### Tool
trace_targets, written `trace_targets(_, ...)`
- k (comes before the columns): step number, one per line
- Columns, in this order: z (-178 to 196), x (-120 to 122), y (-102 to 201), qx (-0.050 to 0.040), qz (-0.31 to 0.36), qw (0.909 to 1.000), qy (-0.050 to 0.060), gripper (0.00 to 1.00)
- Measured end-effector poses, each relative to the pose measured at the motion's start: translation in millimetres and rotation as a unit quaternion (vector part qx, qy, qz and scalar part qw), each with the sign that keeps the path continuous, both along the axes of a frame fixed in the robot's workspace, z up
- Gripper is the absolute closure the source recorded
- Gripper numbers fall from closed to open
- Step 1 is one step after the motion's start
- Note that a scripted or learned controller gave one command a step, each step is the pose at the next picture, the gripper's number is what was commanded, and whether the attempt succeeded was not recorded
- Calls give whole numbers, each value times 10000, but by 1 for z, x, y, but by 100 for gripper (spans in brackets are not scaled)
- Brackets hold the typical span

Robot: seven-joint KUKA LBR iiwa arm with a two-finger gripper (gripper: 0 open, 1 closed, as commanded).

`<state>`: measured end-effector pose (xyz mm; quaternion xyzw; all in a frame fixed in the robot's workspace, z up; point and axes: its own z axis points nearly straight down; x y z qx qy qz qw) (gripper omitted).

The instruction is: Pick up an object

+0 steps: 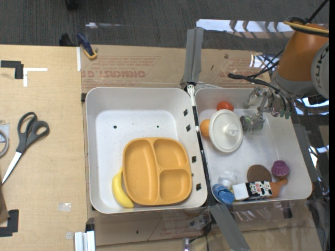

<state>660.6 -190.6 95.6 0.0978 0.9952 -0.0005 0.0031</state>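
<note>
Your gripper (255, 120) hangs low over the right bin (293, 156); whether it grips anything cannot be told. The nearest object, a white lid (226, 130), lies just to its left, almost touching.

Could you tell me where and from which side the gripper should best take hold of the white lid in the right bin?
Probably by the small knob at the centre of the white lid, coming straight down from above. The lid lies flat, knob up, and its wide round rim looks too broad for two fingers. An orange ball touches its left edge, so a side approach seems crowded. The gripper sits just right of it.
</note>
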Motion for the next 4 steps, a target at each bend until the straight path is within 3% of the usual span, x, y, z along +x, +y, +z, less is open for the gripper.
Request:
trace_targets(1, -2, -14, 12, 2, -267, 9996, 8, 0)
trace_targets(2, -1, -19, 39, -100, -1863, 9825, 4, 0)
trace_targets(3, 10, -17, 43, -56, -1859, 9825, -3, 100)
trace_targets(4, -2, -89, 59, 10, -928, 9957, 19, 100)
